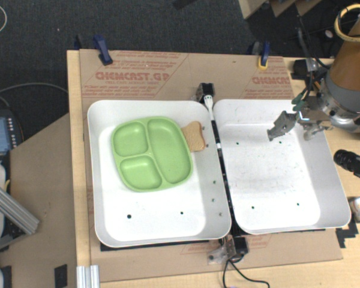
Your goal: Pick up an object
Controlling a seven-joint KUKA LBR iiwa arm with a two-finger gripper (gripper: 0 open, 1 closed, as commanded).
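Green divided plate (152, 153) lies diagonally; tan sponge (194, 135) touching it.

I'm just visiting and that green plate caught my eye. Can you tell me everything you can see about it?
The light green divided plate looks like smooth moulded plastic, a rounded shape with three compartments: two smaller ones on its left side and one longer one on its right. It lies flat and upright in the left white bin, toward the far half. All three compartments look bare. A small tan sponge-like block rests against its upper right rim.

Green plate (152, 153) in left bin (108, 215), gripper (295, 125) over right bin (300, 203)
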